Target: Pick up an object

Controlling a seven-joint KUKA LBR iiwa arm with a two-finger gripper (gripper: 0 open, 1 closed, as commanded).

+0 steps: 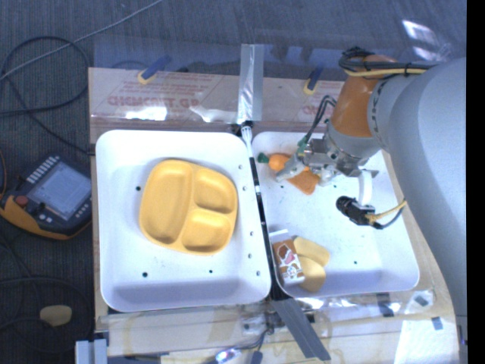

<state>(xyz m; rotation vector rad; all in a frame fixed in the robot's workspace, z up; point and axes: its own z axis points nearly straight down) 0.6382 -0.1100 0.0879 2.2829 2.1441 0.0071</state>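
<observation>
orange toy (282,161) seemingly beside end effector (299,165)

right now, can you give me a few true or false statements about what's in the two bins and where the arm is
1. A yellow divided tray lies in the left bin. True.
2. The pincer is over the left bin. False: it is over the far part of the right bin, near an orange carrot-like toy.
3. The tray has three compartments. True.
4. The tan piece sits at the right bin's far right corner. False: it lies near the front left, beside a brown-and-white packet.
5. A handheld controller lies on the floor left of the bench. True.
</observation>
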